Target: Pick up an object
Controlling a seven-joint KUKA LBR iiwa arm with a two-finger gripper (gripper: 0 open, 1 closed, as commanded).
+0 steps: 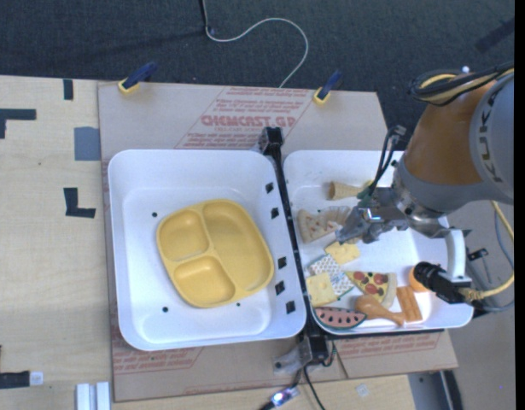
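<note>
Hand — low over right bin

Tool fingertips too blurred to read; right bin's far side behind the arm.

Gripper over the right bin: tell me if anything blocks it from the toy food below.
Nothing visible does. The gripper hangs directly over the yellow cheese wedge and the cracker piece in the right bin; no other object lies between.

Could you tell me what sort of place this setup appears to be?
Probably a robotics lab's grasping bench: a grey-and-orange arm reaches over two white bins, toy food pieces lie in one, a yellow divided plate in the other.
</note>
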